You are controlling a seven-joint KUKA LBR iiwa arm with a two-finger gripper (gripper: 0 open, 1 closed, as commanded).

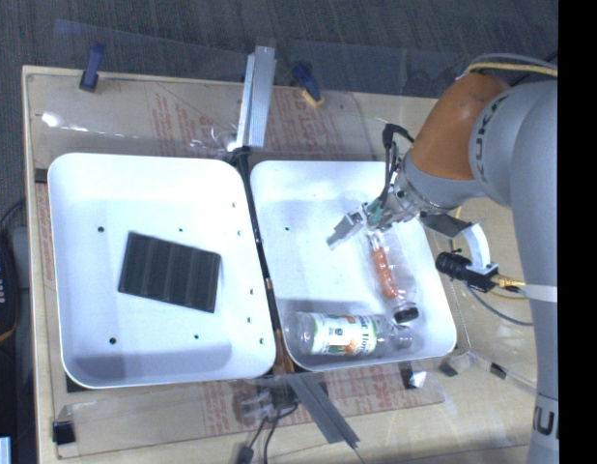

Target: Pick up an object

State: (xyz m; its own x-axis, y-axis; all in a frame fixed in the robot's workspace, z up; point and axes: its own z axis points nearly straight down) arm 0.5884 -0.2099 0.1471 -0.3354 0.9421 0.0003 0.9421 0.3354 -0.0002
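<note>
Bottle (347, 334) lying crosswise along your right bin's (279, 259) near wall, cap rightward, slim orange-filled tube (385, 269) running near-to-far above it, gripper (361, 222) at its far end, finger state unclear, open floor leftward, left bin's (76, 259) dark slab (170, 272).

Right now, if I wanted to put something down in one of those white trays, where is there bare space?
The left bin has bare floor all around the dark ribbed panel, widest along its near edge. In the right bin, the upper-left floor is free. Its right side and near edge are crowded: the end effector, an orange-filled clear tube and a clear bottle.
</note>
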